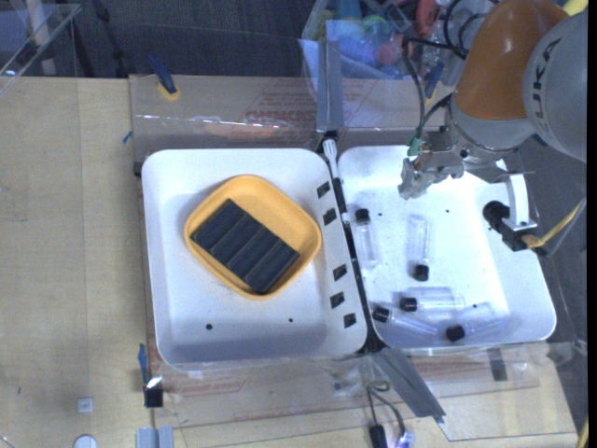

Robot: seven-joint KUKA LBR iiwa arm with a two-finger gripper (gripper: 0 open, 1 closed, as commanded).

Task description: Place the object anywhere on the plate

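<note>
A yellow square plate (284, 203) with rounded corners lies in the left bin (168, 315), turned at an angle. On it rests a dark grey ridged slab (246, 243), covering most of the plate's middle. My gripper (412, 183) hangs over the back of the right bin (522, 297), well to the right of the plate and apart from the slab. The grey arm with its orange band (499, 59) reaches in from the upper right.
Several clear tubes with black caps lie in the right bin, among them one (364, 236) near the divider, one (418, 245) in the middle and one (434, 300) towards the front. A raised divider (340, 259) with black clips separates the bins. A box of coloured items (382, 17) stands behind.
</note>
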